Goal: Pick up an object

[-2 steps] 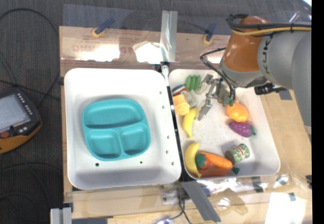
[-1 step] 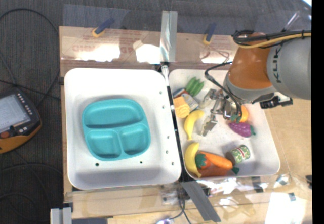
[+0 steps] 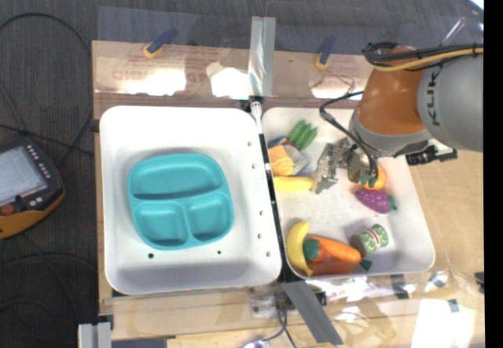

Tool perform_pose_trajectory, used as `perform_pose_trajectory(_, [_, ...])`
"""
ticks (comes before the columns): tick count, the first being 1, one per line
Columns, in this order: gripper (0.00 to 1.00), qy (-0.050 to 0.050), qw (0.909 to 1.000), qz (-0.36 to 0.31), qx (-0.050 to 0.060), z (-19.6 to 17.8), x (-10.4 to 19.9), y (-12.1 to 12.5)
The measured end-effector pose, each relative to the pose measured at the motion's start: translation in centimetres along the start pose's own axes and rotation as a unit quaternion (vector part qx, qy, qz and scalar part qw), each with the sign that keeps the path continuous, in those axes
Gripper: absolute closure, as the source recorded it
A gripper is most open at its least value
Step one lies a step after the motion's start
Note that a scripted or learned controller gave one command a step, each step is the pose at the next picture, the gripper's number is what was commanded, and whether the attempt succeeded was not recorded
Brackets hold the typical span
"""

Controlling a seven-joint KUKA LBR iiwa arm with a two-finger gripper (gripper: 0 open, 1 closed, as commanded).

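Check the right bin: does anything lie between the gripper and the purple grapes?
Nothing visible does. The gripper hangs over the middle of the right bin, and the grapes lie just to its right on the bare bin floor. The small orange-and-yellow toy sits beside the grapes, not across the gap.

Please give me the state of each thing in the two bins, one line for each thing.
Teal tray: flat in the left bin, its compartments bare.
Carrot: lying on its side, right bin.
Banana: lying beside the carrot.
Grapes: lying loose.
Small can: tipped over.
Gripper: low over the right bin.
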State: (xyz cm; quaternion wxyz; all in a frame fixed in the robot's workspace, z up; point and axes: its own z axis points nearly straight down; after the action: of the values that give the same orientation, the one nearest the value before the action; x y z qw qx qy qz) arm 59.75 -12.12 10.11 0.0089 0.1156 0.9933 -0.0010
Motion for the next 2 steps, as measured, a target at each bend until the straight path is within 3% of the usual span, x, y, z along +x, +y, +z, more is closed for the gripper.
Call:
perform_pose_trajectory(1, [1.00,0.002,0.9979,-0.065,-0.003,0.98,-5.32,-7.17])
perform_pose_trajectory(2, [0.00,0.004,0.9979,-0.064,-0.002,1.21,-5.19,-7.37])
